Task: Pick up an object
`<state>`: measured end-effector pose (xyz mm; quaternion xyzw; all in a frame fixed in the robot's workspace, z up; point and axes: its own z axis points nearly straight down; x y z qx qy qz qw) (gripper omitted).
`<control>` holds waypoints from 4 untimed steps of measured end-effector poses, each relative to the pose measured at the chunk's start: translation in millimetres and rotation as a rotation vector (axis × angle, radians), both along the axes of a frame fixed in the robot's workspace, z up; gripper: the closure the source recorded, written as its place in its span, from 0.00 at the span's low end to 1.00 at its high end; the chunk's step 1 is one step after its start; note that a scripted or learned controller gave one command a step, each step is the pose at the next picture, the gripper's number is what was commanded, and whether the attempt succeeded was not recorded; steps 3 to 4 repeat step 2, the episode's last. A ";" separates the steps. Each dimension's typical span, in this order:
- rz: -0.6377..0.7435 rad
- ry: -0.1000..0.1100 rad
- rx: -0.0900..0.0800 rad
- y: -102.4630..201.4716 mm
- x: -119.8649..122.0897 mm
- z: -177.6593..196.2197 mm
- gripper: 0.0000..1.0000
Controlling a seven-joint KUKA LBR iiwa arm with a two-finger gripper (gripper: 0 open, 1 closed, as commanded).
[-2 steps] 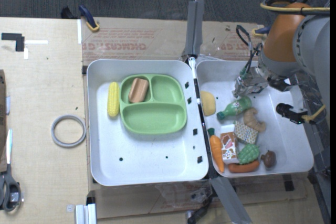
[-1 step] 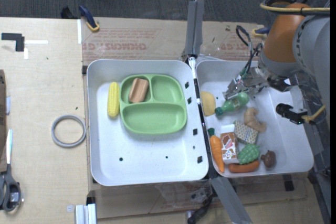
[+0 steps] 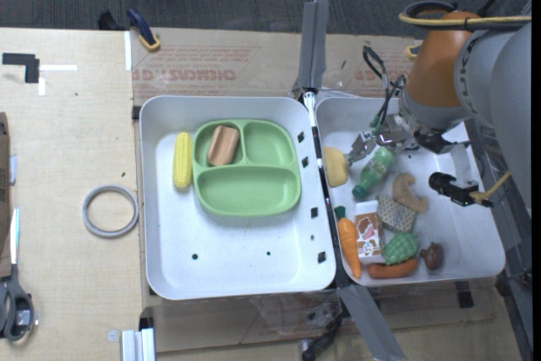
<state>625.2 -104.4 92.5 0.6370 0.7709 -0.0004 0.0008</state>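
Grey arm with orange band (image 3: 439, 68) reaching in over right white bin (image 3: 473, 254), upper half. Two-finger gripper (image 3: 369, 146) low over bin floor, metal fingers (image 3: 362, 150) just beside cap end of green plastic bottle (image 3: 373, 173); bottle lying tilted, not seen between fingers. Jaw state: cannot tell.

Along right bin's left wall: yellow rounded toy fruit (image 3: 335, 166), orange toy carrot (image 3: 347, 243). Near bottom edge: small printed carton (image 3: 367, 234), green leafy toy vegetable (image 3: 400, 247), brown pieces (image 3: 409, 194).

Left white bin (image 3: 228, 266): green divided plastic tray (image 3: 247, 166) toward top edge, brown sausage-shaped toy (image 3: 222, 144) in upper-left compartment. Yellow toy corn cob (image 3: 182, 159) just beside tray's left side.

On bench, left of bins: grey ring (image 3: 110, 210).
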 end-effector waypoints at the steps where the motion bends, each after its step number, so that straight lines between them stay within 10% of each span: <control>1: 0.001 0.000 -0.001 -0.6 0.3 9.2 1.00; 2: -0.103 0.000 0.000 39.4 34.1 99.9 1.00; 4: -0.103 0.000 0.000 39.4 34.1 99.9 1.00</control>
